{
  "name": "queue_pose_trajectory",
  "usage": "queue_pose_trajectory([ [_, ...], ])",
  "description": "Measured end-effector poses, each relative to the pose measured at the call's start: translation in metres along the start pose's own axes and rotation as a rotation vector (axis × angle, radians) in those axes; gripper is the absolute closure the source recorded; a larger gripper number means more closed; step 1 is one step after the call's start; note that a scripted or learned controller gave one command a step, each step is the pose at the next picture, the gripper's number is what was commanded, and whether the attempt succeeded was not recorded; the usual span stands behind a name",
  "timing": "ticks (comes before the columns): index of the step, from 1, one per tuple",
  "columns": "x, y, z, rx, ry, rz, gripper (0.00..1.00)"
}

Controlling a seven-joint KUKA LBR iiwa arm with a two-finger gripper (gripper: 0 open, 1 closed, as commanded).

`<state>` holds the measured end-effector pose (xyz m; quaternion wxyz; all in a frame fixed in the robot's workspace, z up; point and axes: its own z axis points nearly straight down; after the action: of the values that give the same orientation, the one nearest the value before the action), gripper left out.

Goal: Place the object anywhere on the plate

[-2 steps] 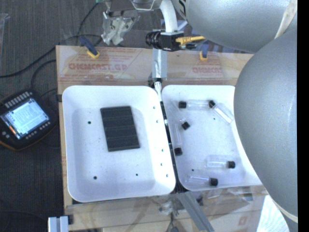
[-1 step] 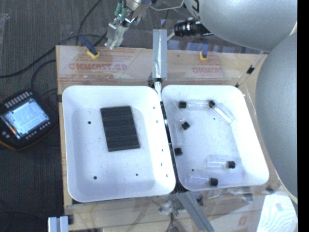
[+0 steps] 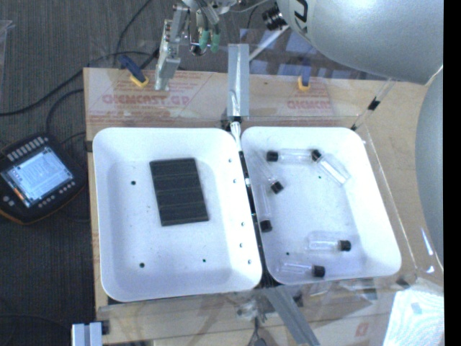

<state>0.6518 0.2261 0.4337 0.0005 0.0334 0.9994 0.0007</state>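
Bright, even overhead light; the two shallow white plastic bins [image 3: 108,193] glare slightly, and the big grey arm [image 3: 360,20] at one o'clock is blurred.

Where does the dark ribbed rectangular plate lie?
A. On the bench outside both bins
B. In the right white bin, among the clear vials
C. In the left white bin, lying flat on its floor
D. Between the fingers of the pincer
C: the dark ribbed rectangular plate lies flat on the floor of the left white bin, while the clear black-capped vials lie in the right white bin.
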Motion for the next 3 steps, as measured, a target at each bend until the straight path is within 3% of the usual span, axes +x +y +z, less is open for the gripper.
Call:
queue_pose_trajectory([
  [1,-0.0120,0.0078,0.0013,0.003,0.000,0.783,1.00],
  [3,-0.0088,0.0031,0.0015,0.006,0.000,0.674,1.00],
])
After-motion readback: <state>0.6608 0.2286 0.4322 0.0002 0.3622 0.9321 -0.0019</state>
